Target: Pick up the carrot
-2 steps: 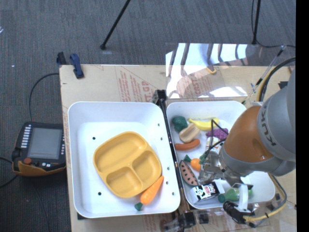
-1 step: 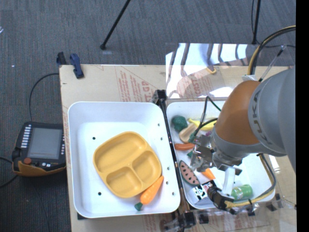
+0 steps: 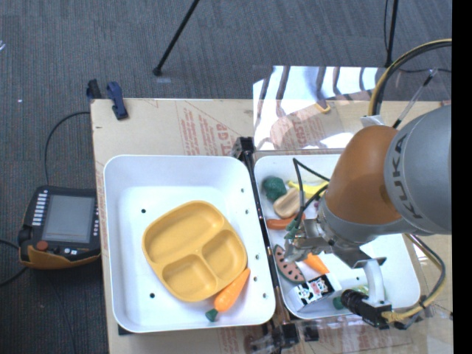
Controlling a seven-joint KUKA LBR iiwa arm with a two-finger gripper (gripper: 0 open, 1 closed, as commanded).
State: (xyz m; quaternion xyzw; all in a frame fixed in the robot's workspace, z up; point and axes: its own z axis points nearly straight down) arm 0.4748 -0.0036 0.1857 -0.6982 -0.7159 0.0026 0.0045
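Orange carrot (image 3: pixel 232 290) lies in the left bin (image 3: pixel 118 198) beside the yellow plate (image 3: pixel 193 250), its long axis slanted, well to the left of the gripper (image 3: pixel 299 245) over the right bin (image 3: pixel 409 271).

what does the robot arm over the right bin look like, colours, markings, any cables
The arm is bulky and rounded, with a grey shell bearing dark KUKA lettering and a wide orange band above the wrist. Black and yellow cables loop over it from behind. Below the band sits a grey metal gripper, its details hard to make out, and a white part juts from the arm's lower side.
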